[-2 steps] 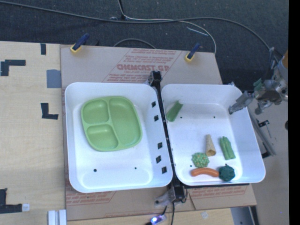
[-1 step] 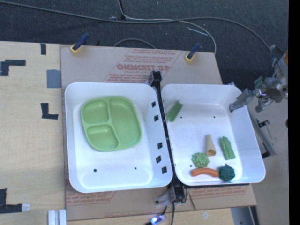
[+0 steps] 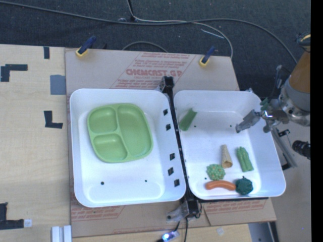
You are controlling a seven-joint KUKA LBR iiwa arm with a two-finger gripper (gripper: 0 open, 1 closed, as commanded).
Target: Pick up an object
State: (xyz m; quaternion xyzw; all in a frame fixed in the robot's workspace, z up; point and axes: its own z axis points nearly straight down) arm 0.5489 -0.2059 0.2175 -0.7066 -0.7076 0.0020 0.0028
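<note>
The right bin [image 3: 212,105] holds several toy foods. A flat green piece [image 3: 187,119] lies by its left wall. Near the front sit a tan cone [image 3: 226,156], a ribbed green stalk [image 3: 245,159], a pale green floret [image 3: 215,172], an orange sausage shape [image 3: 220,185] and a dark green floret [image 3: 244,186]. My gripper [image 3: 256,124] hangs over the bin's right side, above and behind the stalk. It is open, with nothing between its fingers.
A green divided plate [image 3: 120,132] lies in the left bin [image 3: 126,190]. A black divider with clips [image 3: 174,145] runs between the bins. Yellow clamps [image 3: 86,45] hold the cardboard at the back, and cables [image 3: 166,20] cross the dark floor.
</note>
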